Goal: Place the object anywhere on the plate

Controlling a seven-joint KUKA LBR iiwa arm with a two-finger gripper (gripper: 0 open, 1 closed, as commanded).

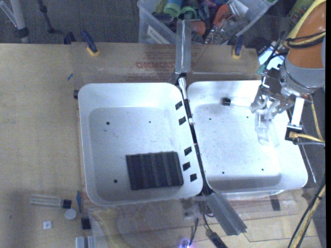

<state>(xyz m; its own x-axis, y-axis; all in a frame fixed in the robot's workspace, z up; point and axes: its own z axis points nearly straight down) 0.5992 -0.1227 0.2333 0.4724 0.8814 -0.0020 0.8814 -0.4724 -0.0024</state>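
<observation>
Camera view from above shows two white bins side by side on a wooden bench. The left bin (103,118) holds a dark ribbed plate (154,170), which lies flat on the bin floor toward the lower centre of the frame. The right bin (232,159) has a small dark object (226,102) near its upper wall, in the upper right part of the frame, well apart from the plate. The gripper (265,119) hangs over the right side of the right bin, below the arm's orange band (its pale, translucent fingers blur into the white bin, so whether they are spread or pressed together cannot be told). The small dark object sits to the left of the gripper, apart from it.
</observation>
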